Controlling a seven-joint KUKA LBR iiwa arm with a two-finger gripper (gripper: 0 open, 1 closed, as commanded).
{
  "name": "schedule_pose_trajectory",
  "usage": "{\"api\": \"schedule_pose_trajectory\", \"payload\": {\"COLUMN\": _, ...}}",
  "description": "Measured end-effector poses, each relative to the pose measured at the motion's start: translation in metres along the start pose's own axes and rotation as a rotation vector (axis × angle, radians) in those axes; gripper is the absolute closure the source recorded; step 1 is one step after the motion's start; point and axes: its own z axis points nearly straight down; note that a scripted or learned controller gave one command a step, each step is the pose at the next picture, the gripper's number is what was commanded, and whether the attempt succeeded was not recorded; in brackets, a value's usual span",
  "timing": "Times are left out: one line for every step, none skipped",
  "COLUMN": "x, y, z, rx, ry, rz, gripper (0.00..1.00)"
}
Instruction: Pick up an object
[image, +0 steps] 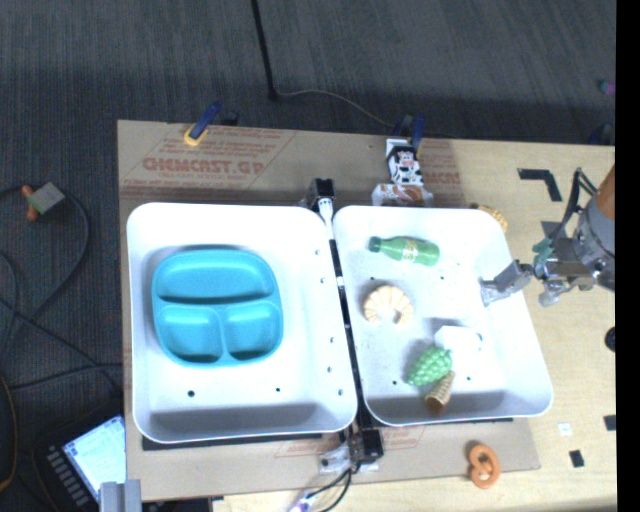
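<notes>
Bench visible; gripper blurred, arm cut off right.

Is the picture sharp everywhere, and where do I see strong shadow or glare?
Camera view: the blue tray and green bottle look fairly sharp; the end effector at the right bin's edge is slightly soft; the left bin's white floor is bright but not washed out; shadows beneath the objects are soft, and the carpet is dim.
</notes>
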Motion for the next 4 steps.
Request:
{"api": "schedule_pose_trajectory", "payload": {"x": -0.032, "y": 0.062, "z": 0.117, "rx": 0.005, "ry": 0.001, "rz": 0.001, "gripper": 0.0}}
{"api": "schedule_pose_trajectory", "payload": {"x": -0.03, "y": 0.04, "z": 0.177, "rx": -0.004, "ry": 0.013, "rz": -0.008, "gripper": 0.0}}
{"api": "schedule_pose_trajectory", "payload": {"x": -0.034, "y": 0.038, "z": 0.168, "rx": -0.003, "ry": 0.005, "rz": -0.005, "gripper": 1.0}}
{"api": "schedule_pose_trajectory", "payload": {"x": 0.052, "y": 0.031, "z": 0.09, "rx": -0.001, "ry": 0.0, "rz": -0.002, "gripper": 1.0}}
